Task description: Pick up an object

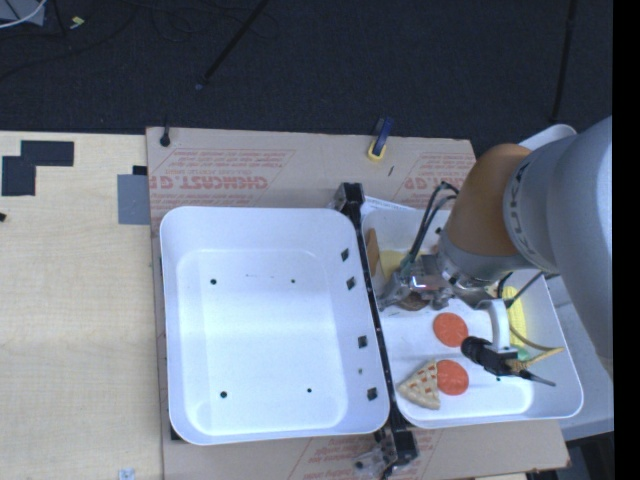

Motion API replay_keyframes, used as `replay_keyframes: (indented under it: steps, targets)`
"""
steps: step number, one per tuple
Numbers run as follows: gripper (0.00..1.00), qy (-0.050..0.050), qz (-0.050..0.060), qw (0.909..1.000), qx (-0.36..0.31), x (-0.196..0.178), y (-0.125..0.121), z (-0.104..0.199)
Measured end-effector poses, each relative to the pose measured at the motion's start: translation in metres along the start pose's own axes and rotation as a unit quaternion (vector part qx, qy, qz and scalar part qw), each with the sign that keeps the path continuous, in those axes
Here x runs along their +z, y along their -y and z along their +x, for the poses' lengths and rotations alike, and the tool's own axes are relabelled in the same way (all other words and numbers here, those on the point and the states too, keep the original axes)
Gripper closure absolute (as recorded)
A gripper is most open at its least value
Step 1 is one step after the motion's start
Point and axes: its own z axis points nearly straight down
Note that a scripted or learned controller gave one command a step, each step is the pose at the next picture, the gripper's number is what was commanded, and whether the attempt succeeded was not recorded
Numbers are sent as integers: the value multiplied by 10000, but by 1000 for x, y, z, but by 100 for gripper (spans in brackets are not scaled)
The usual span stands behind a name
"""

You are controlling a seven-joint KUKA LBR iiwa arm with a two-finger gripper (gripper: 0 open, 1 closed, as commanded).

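A dark floor lies behind the bench. In the right white plastic bin (560, 400), the grey metal gripper (412, 286) hangs above two round red slices (451, 352); its grip I cannot tell. It should drop straight down onto one.

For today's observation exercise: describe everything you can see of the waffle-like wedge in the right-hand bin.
The waffle wedge is a tan, triangular piece with a grid of small squares on its top, looking like toy food. It lies flat on the floor of the right bin, near the front left corner, close to the divider between the bins. Its right edge meets or slightly overlaps a red-orange disc. The gripper is well behind it, not touching.
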Motion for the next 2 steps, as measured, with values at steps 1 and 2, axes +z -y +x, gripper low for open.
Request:
replay_keyframes:
  steps: [1,2]
  targets:
    - [0,-1,12,10000,1,0,47,-2]
    - [0,5,-10,10000,-15,-1,-27,-26]
